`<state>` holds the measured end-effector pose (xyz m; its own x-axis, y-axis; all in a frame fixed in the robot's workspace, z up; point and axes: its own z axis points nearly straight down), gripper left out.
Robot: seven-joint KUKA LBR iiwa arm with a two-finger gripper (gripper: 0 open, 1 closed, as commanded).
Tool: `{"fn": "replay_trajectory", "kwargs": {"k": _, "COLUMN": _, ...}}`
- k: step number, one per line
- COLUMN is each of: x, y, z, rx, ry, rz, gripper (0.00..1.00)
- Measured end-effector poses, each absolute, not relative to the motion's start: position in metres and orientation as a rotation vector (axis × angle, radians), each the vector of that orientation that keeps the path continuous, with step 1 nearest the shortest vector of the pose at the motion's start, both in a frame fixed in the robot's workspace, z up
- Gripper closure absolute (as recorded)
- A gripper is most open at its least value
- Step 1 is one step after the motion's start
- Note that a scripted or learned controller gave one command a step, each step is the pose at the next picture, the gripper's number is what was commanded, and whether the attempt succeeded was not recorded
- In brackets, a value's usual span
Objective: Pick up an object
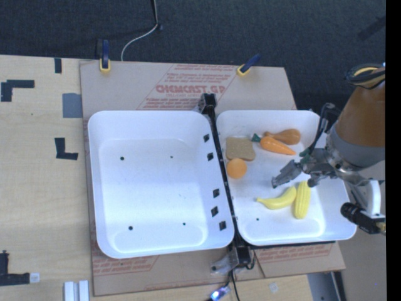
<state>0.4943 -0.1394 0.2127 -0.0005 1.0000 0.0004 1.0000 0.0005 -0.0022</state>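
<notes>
Hand [289, 174] hovers low over the right bin [326, 231], fingers spread and holding nothing, just above the banana [279, 200] and corn cob [301, 199], probably lining up on one. Carrot [276, 145], bread slice [240, 148] and orange [236, 168] cluster toward the divider. Both yellow items lie mid-bin, away from the walls. Left bin [100, 168] offers open floor.

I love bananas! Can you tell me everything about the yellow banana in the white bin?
The yellow toy banana, smooth and plastic-looking, lies flat on the floor of the right-hand shallow white bin. It curves gently, one tip pointing left, its other end reaching the yellow toy corn cob beside it. The robot's grey claw hovers just above it.
</notes>
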Motion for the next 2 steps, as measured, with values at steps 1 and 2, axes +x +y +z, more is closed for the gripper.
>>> {"fn": "replay_trajectory", "kwargs": {"k": 1, "x": 0.481, "y": -0.129, "z": 0.084, "rx": -2.215, "ry": -2.215, "rz": 0.009, "gripper": 0.00}}
{"fn": "replay_trajectory", "kwargs": {"k": 2, "x": 0.543, "y": -0.077, "z": 0.190, "rx": -2.217, "ry": -2.237, "rz": -0.014, "gripper": 0.00}}
